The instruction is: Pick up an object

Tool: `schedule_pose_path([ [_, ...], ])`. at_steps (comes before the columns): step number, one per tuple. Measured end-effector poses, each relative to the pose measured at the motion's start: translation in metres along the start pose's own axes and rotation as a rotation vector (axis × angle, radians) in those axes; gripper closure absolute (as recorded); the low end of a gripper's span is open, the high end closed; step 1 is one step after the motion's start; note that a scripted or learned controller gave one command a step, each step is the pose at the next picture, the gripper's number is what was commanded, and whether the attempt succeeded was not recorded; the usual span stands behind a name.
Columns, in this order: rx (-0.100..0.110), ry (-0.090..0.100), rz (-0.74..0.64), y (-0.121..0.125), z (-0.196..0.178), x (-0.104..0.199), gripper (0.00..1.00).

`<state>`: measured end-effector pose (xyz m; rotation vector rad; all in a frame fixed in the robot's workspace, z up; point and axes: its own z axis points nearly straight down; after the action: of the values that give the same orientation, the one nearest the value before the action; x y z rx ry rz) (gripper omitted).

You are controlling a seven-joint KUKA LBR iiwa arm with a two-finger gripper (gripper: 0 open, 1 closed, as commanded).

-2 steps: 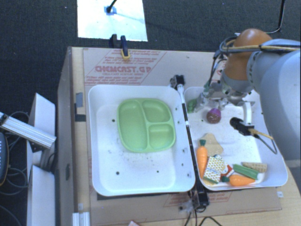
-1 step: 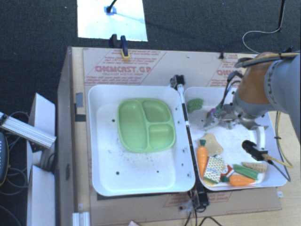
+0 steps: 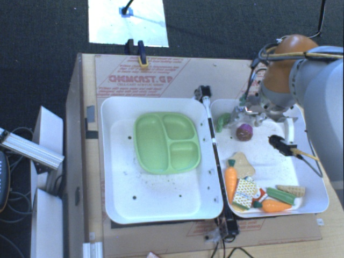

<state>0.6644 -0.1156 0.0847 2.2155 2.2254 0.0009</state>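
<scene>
1. Where the camera view looks down on the bench, two white bins lie side by side: left bin point(image 3: 115, 160) and right bin point(image 3: 314, 195).
2. Left bin: one green divided plate point(image 3: 166, 143), lying flat near the middle.
3. Right bin, far end: gripper point(image 3: 251, 113), low over the bin floor. Whether it is spread or pressed together cannot be told.
4. Just beside the gripper, on its near side: purple round toy point(image 3: 244, 131), the likeliest target, standing apart from other items. A green toy vegetable point(image 3: 222, 122) lies by the bin's left wall.
5. Right bin, near end, clustered: toy carrot point(image 3: 230, 180), tan slice point(image 3: 243, 165), patterned packet point(image 3: 245, 192), green stick point(image 3: 280, 195), cracker point(image 3: 293, 188).
6. Handling, judged: the purple round toy is probably light, hard and smooth, so it may roll or squirt free. Best taken from above, across its widest middle.
</scene>
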Motion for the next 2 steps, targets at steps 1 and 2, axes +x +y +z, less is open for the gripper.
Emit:
schedule_pose_path([
  [1, 0.000, -0.001, 0.002, -0.035, 0.000, -0.015, 0.00],
  [2, -0.003, 0.000, 0.001, -0.033, -0.011, -0.015, 1.00],
])
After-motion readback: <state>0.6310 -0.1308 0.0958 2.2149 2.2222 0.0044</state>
